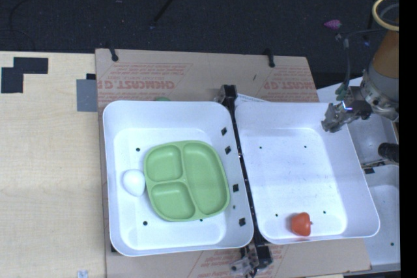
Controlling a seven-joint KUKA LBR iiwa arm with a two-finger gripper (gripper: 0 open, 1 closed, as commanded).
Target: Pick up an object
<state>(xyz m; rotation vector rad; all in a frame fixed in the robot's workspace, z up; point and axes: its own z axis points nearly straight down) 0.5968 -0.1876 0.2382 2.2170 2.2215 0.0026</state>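
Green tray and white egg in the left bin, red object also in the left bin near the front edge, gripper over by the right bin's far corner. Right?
Not quite: the red object lies in the right bin, near its front edge, as the camera view shows. The rest holds: the green tray and white egg are in the left bin, and the gripper is at the right bin's far right corner.
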